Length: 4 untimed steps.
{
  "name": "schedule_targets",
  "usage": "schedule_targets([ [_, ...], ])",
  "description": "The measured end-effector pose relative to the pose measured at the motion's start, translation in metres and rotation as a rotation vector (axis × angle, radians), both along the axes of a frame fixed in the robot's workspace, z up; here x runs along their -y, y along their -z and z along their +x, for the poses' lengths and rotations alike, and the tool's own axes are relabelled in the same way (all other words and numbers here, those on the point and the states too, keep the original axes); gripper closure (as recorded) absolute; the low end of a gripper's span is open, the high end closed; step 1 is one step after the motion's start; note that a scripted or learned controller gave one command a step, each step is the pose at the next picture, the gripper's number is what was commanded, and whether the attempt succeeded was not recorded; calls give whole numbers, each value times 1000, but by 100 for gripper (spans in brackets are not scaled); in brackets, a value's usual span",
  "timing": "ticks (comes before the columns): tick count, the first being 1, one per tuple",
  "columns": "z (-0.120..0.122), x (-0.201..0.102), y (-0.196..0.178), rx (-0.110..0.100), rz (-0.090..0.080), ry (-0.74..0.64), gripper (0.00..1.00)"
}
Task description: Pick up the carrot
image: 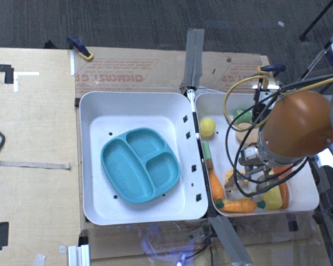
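Orange carrot (pixel 238 205) lies in the right bin (pixel 308 204), against its near wall, long axis running left-right along that wall, green tip toward the right. A second orange carrot-like piece (pixel 215 184) lies along the left wall, just beside the first and angled to it. The end effector (pixel 254 170) hangs under the arm's wrist, cables across it; whether it is released or clenched I cannot tell. The target sits just below and slightly left of it in the view, near. One yellow lemon (pixel 207 127), one yellow piece (pixel 273 199), some green items. Left bin (pixel 89 165) holds one blue divided plate (pixel 140 164). Two bins on the counter, one arm.
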<state>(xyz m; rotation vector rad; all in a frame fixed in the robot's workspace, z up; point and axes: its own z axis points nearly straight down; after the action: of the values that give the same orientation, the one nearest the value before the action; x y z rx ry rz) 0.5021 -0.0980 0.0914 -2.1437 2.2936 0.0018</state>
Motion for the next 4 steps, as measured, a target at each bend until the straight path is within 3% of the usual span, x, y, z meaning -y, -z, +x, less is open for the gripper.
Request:
schedule_targets([
  [1,2,-2,-10,3,2,-2,100],
  [2,2,-2,-9,3,2,-2,0],
  [3,67,1,-1,2,1,51,0],
  [4,22,-3,-1,1,0,9,0],
])
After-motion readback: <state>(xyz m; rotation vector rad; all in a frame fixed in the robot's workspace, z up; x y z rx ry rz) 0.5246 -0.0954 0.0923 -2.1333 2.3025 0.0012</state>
